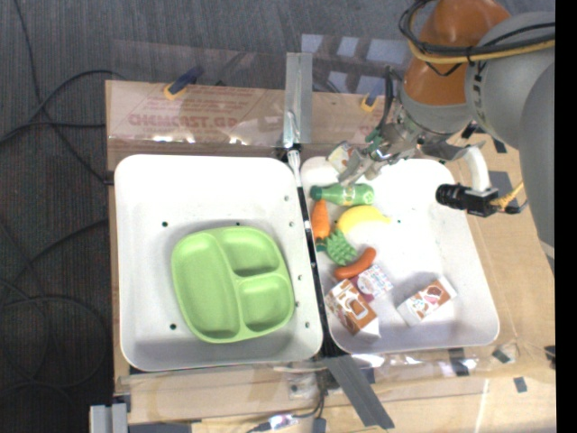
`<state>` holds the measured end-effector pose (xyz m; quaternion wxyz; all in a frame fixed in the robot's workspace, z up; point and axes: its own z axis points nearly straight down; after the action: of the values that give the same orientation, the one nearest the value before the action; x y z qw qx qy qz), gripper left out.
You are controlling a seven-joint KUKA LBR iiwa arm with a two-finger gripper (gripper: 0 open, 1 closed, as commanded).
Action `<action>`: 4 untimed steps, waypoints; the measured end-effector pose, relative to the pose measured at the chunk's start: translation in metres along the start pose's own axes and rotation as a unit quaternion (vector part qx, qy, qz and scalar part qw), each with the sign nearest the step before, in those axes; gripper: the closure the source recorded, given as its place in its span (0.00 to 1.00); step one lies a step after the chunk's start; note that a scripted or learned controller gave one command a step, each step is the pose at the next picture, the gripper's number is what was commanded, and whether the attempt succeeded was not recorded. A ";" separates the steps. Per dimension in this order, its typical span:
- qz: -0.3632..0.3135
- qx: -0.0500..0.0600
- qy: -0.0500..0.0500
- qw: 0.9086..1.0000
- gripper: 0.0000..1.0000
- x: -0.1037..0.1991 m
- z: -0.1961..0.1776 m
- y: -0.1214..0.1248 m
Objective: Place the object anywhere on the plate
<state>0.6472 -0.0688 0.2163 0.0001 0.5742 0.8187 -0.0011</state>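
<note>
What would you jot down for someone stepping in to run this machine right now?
Gripper: low over the far end of the right bin, beside the green bottle; holds nothing that can be seen.
Toys, all in the right bin: bottle, carrot, lemon, sausage, small cartons.
Green plate: in the left bin, nothing on it.
Done: nothing yet.
Left: grasp one toy, carry it to the plate.

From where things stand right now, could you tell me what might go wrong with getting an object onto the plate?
The hand hovers over the right bin's far corner, where the green bottle, carrot and lemon crowd together; a grab may catch two or slip. The green plate sits across the divider, so a loose grip could drop its load en route.
</note>
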 end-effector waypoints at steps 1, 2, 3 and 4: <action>0.000 0.000 0.000 1.000 0.00 0.000 0.000 0.000; -0.001 0.000 0.000 1.000 1.00 0.001 -0.009 0.001; -0.084 0.000 0.001 0.996 1.00 0.058 0.014 -0.013; -0.132 0.000 0.001 0.991 1.00 0.175 -0.004 -0.035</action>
<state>0.5550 0.0838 0.2197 -0.0010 0.4608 0.8875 -0.0002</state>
